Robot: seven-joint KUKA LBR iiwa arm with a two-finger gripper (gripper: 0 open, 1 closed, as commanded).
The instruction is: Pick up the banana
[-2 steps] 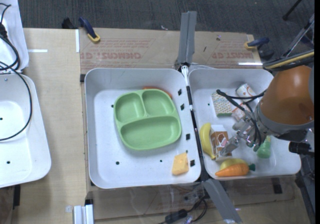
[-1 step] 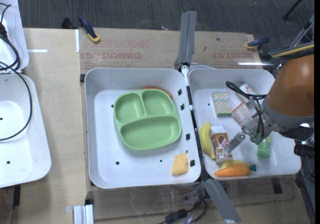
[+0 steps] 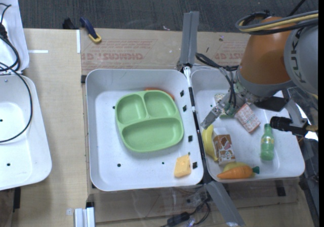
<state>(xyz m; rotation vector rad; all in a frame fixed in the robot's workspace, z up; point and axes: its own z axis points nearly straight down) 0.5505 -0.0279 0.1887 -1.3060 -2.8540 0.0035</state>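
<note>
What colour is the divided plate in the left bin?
Light green; the divided plate shows clearly in the camera view.

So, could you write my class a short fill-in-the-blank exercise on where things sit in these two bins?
1. The green plate lies in the ____ bin.
2. The banana lies in the right bin, against its ____ wall.
3. The carrot lies at the right bin's ____ edge.
4. The bottle near the carrot is ____ in colour.

Missing words: left; left; front; green
</note>
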